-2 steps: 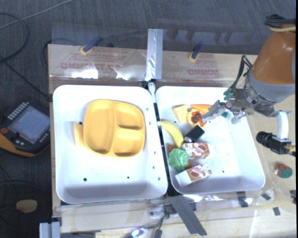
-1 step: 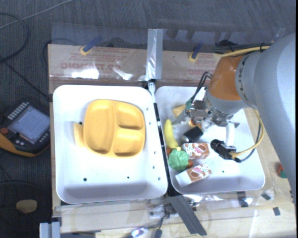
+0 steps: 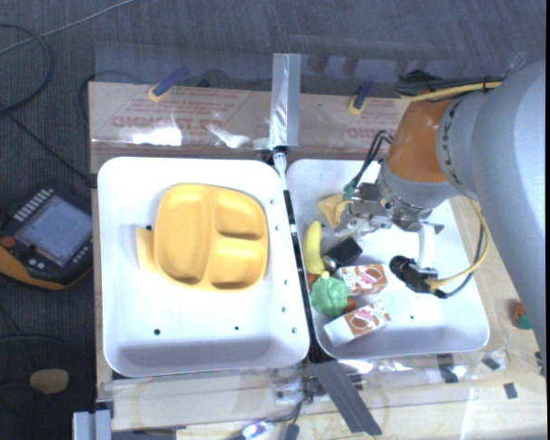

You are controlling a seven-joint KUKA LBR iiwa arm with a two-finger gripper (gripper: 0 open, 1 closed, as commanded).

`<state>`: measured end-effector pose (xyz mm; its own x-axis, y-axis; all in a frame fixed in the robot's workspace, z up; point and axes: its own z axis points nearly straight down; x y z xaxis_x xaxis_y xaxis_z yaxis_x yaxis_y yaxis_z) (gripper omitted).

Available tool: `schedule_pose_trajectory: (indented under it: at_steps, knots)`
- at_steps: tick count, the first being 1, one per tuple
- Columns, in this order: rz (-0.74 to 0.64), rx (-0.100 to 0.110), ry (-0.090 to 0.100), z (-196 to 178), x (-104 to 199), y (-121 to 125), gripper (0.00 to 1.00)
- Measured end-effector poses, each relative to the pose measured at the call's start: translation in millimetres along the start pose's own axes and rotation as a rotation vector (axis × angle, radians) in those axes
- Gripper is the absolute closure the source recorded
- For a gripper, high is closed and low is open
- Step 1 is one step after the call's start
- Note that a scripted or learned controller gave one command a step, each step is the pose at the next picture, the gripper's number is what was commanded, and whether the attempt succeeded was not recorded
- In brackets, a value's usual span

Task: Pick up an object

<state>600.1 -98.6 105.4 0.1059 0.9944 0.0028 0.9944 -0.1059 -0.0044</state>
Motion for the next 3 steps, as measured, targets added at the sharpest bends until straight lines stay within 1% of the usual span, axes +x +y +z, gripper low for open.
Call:
schedule_pose_trajectory:
  at_steps: [1, 2, 3]
  knots:
    - [-0.062, -0.003, -0.004, -77.8, 61.0, 26.5, 1.0]
    - [-0.188, -0.002, -0.007, -77.8, 77.0, 10.8, 1.0]
    - [-0.354, -0.003, -0.009, -148.4, 37.3, 57.4, 1.0]
